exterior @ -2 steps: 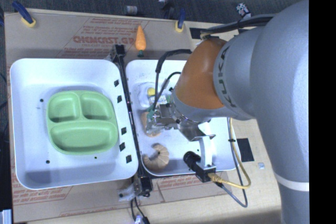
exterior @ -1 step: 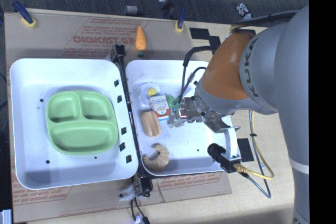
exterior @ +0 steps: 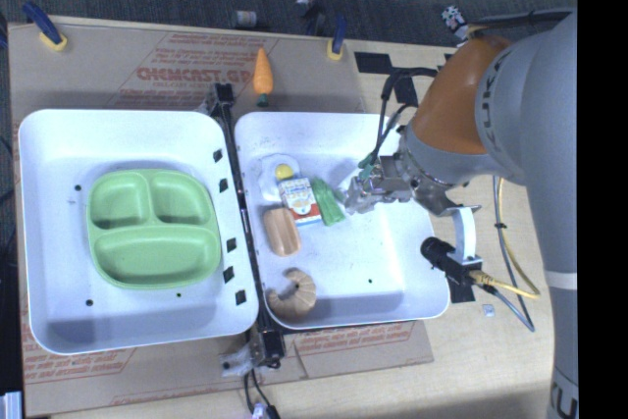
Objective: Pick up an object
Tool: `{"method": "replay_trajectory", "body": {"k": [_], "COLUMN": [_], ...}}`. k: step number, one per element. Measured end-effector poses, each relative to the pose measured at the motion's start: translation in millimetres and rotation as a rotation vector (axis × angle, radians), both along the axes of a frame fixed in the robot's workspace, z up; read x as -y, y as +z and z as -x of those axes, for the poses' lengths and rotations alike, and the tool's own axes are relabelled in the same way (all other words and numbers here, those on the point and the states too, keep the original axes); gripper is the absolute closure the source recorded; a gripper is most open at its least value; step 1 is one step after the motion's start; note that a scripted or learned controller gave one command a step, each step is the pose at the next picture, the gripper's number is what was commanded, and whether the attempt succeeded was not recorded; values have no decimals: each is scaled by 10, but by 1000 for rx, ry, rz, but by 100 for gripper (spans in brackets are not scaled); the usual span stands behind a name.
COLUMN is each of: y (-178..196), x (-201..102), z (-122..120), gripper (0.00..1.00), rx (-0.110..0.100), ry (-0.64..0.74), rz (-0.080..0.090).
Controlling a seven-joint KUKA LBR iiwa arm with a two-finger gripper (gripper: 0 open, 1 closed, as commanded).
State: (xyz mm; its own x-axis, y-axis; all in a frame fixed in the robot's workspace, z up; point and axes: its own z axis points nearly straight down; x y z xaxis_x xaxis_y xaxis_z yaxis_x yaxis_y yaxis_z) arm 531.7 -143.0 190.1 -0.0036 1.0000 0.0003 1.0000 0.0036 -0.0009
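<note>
While the gripper [exterior: 358, 189] sits low in the right bin [exterior: 392, 270], close against the green object [exterior: 329, 203], I cannot tell how its jaws stand — the wrist and its fittings crowd that spot, and nothing shows plainly between them. The candidate things lie in a tight cluster toward the bin's left half: the green object leaning against a small carton [exterior: 299, 199], a yellow piece [exterior: 285, 173] just above it, a hot-dog toy [exterior: 282, 232] just below, and a croissant-like piece [exterior: 295, 291] apart near the front wall. The left bin [exterior: 49, 211] holds a green divided tray [exterior: 152, 228], and a toy carrot [exterior: 262, 73] lies on the cardboard behind the bins. To do this step well, I judge the gripper should commit to the nearest piece, the green one, straddling its narrow width rather than its length, and close only once it is centred — otherwise it may nudge the carton or pinch two things at once. A straight, slow lift would show whether the grasp is true.
</note>
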Motion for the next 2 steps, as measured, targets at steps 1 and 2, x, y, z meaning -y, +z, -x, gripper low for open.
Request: {"method": "replay_trajectory", "body": {"k": [1,2], "y": [0,-812], "x": [-5,391], "z": [-1,-791], "gripper": [0,0], "rx": [0,20], "ry": [1,4], "rz": [0,8]}}
